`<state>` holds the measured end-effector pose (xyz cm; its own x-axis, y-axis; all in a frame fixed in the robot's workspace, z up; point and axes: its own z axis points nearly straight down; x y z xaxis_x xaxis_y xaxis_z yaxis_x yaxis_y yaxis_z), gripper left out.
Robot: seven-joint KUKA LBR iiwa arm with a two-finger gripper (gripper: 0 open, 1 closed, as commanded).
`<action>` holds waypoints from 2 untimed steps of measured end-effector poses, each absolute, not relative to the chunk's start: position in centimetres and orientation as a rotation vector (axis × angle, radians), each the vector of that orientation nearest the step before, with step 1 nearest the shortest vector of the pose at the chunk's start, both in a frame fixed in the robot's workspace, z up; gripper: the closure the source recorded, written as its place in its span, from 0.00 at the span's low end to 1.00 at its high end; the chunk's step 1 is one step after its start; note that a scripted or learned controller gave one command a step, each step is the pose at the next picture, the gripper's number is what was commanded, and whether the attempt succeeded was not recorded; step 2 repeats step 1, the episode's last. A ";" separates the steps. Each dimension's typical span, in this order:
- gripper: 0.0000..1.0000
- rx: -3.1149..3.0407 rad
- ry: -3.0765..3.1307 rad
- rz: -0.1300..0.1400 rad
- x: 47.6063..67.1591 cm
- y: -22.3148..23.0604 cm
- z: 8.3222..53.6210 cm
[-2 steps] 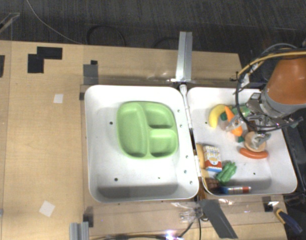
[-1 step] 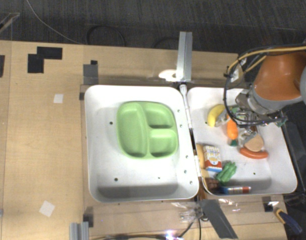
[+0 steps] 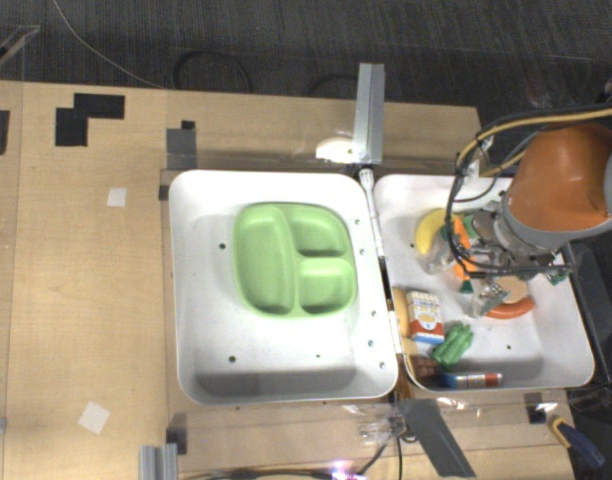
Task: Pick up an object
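Camera view: the gripper hangs low over the right bin, above a cluster of a yellow banana and an orange piece; its opening cannot be determined. A green divided tray rests in the left bin

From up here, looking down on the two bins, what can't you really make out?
- The gripper: the arm's orange band and wrist cover it in the camera view, so whether it holds anything is hidden.
- The orange items under the wrist: partly covered, so their shape is unclear.
- The small box: its print is too small to read.
- The banana: one end is lost behind cables.
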<state>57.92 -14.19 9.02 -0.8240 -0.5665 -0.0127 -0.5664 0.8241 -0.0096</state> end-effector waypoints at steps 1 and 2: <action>0.00 -0.753 3.036 -0.002 63.3 -10.9 8.9; 0.00 -0.753 3.036 -0.002 63.3 -10.9 8.9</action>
